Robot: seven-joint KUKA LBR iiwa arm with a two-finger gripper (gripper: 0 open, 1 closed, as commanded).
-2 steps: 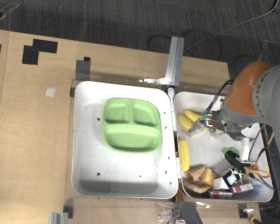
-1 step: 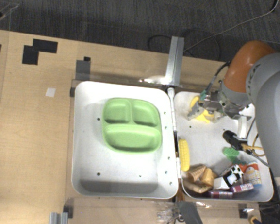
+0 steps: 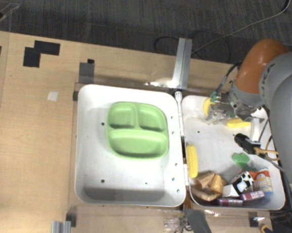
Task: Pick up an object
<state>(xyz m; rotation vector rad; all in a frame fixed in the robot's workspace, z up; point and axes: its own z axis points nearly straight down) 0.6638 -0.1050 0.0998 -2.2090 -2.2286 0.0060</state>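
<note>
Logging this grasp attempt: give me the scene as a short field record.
left bin: holds a green divided plate
right bin: corn cob by the left wall; clutter in the near corner
arm: reaching in over the right bin's far end
hand: low at the far end, beside a yellow object

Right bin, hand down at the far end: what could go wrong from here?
1. The hand sits among yellow pieces near the right bin's far wall, so it may close on nothing or nudge them away.
2. The near-corner pile is tightly packed; a grab there could snag several items.
</note>
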